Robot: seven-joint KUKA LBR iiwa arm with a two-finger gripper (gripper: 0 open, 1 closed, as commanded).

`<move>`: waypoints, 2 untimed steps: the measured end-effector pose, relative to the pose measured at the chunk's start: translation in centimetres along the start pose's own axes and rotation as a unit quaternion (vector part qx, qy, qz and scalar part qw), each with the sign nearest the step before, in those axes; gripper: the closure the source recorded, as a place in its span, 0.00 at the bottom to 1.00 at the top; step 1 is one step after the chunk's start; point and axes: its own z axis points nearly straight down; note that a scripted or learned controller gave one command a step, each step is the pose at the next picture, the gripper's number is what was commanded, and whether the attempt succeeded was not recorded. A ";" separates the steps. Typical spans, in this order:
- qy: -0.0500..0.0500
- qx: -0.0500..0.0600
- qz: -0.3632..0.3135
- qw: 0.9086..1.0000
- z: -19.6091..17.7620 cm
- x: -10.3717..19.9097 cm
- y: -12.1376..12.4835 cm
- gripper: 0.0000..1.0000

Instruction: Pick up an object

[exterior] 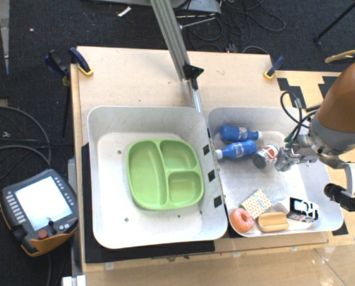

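Target looks like the small can (265, 156), red and white, lying on its side in the right bin (335, 214), upper middle, touching or nearly touching the cap end of the lower blue bottle (237, 151). A second blue bottle (239, 133) is lying just above that one.

The gripper (283, 161) is hanging just right of the can, low over the bin floor. Can't tell from this angle whether it's open or closed, or whether it's touching the can. Nothing visibly held.

My read for doing this step well:
- Can is on its side, so it'll roll. Close across the round body, not along the axis.
- Come straight down centred on it; an offset approach is likely pushing it into the bottle instead of catching it.
- Bottle cap is crowding the left side, so the finger on that side is needing the gap. Tight there.
- Lift straight up before any sideways travel.

Rest of the right bin, near edge: a doughnut (243, 220), a bread roll (273, 221), a patterned packet (256, 202), a black and white item (303, 208). All well apart from the can, not in the way.

Left bin (99, 130) is carrying a green divided plate (165, 173), irrelevant to the grasp.
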 end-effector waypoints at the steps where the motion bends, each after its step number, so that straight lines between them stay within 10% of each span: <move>1: 0.000 0.000 -0.001 1.000 -5.9 0.1 1.1 1.00; 2: 0.000 0.000 0.000 1.000 -10.8 -0.7 0.6 1.00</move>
